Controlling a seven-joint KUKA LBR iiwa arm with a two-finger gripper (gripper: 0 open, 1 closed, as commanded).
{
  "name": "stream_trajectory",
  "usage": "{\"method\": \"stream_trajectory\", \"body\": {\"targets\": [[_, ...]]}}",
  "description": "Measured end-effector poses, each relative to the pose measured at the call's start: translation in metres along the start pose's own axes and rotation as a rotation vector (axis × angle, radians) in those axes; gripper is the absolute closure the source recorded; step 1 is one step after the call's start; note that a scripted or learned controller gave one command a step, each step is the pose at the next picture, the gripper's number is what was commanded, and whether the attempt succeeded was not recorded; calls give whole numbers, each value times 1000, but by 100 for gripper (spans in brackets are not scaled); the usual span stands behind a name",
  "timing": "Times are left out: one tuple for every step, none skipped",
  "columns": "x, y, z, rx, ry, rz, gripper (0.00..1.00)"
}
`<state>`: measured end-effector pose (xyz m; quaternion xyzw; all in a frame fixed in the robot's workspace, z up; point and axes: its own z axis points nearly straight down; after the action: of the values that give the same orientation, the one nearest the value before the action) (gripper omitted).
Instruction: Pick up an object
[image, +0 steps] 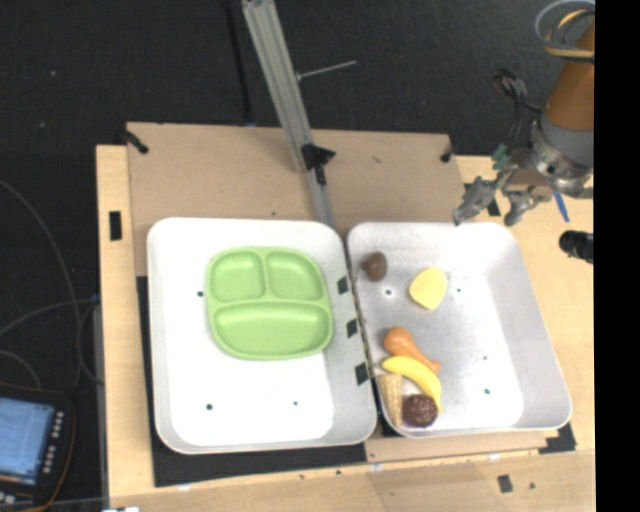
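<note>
Two white bins sit side by side on the bench: the left bin (180, 400) carries a green divided plate (268, 303), and the right bin (500, 330) carries a brown ball (373, 265) at its far left corner, a yellow piece (429, 288) just beside it, and a carrot (408, 345), banana (414, 375) and dark berry (419, 410) along its left edge. The gripper (497, 203) hovers over the right bin's far right corner with fingers spread wide, holding nothing

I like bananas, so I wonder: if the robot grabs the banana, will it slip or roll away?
The banana looks smooth and glossy, so it might slip. Its curved shape probably rocks rather than rolls. It touches the carrot and the dark round piece, so they may shift too.
</note>
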<state>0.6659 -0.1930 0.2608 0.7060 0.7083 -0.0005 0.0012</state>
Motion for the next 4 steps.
{"method": "stream_trajectory", "body": {"targets": [[0,0,0,1,-1,-1,0],[2,7,45,3,0,-2,0],[2,7,108,6,1,-1,0],[1,5,161,5,1,-2,0]]}}
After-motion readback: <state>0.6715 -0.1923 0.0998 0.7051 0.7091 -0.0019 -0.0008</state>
